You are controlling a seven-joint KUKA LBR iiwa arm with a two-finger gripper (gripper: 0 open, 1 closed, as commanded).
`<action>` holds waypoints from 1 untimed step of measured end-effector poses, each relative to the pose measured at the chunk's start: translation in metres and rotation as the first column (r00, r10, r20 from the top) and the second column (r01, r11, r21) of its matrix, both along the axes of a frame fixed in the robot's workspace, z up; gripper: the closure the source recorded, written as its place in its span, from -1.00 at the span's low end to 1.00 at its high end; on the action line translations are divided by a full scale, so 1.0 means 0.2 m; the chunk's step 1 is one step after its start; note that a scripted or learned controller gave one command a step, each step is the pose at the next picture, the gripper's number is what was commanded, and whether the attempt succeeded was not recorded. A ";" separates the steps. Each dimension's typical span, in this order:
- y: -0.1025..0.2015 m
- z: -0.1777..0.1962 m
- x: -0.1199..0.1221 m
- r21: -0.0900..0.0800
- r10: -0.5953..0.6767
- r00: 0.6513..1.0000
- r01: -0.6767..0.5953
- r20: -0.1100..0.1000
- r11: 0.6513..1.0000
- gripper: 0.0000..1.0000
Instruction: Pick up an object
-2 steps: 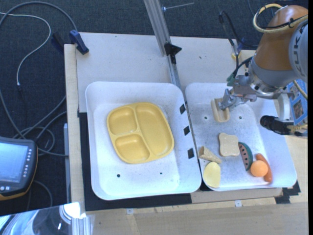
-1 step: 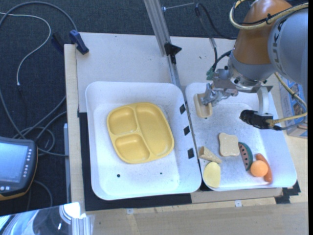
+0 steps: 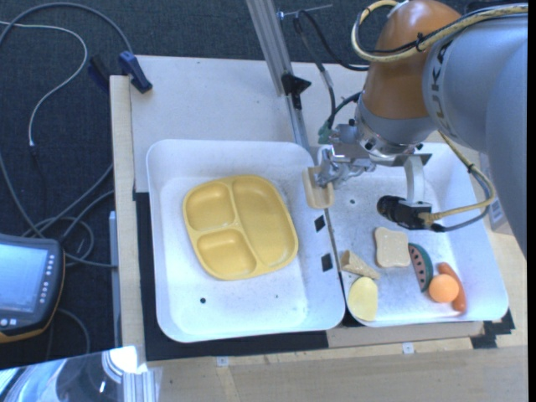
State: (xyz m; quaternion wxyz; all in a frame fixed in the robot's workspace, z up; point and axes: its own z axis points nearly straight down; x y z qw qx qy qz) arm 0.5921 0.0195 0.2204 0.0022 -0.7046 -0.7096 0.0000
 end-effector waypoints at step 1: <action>0.27 -0.01 0.04 0.000 0.000 1.000 0.000 0.004 1.000 1.00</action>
